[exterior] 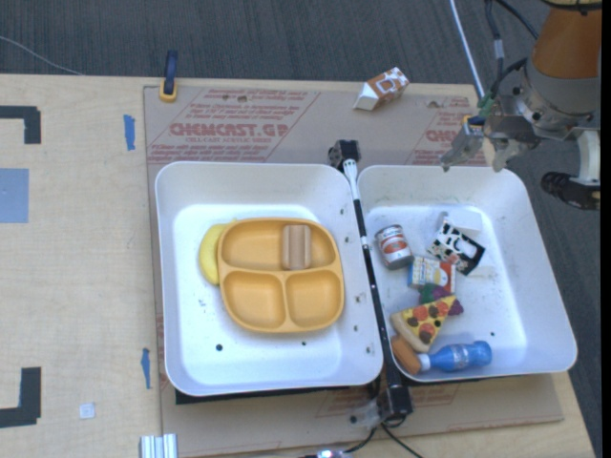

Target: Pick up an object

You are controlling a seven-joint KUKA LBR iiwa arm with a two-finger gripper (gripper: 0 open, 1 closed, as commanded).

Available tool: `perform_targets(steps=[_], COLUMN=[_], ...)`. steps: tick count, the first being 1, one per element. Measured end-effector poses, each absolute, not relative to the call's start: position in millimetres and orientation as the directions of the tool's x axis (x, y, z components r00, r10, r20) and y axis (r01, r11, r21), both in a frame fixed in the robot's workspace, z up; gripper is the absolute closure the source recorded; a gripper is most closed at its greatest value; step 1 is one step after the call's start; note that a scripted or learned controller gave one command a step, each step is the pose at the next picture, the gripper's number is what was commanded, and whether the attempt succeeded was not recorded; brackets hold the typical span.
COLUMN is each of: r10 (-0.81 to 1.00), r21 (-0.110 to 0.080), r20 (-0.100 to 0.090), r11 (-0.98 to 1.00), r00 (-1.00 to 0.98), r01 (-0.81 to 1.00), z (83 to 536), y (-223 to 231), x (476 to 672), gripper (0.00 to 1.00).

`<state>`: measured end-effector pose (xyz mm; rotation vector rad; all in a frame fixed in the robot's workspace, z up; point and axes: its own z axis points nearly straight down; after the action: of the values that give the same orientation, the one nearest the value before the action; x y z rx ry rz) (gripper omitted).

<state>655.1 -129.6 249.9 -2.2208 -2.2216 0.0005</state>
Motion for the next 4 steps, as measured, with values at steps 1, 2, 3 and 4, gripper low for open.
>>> perform_targets(steps=[1, 2, 3, 4], r10=[1.000, 1.000, 1.000, 1.000], r21=[0.016, 0.019, 0.023, 0.024], r20=[-0.005, -0.005, -0.006, -0.007], r11=[0.001, 0.002, 0.002, 0.002], r00=[0.000, -0.002, -0.001, -0.002], r01=[1.000, 1.000, 1.000, 1.000], z=[124.6, 124.4, 123.9, 123.8], y=[-112.9, -112.4, -112.3, -112.2], x=[632.2, 631.9, 627.9, 627.9], gripper=[0.00, 0.00, 0.00, 0.00])
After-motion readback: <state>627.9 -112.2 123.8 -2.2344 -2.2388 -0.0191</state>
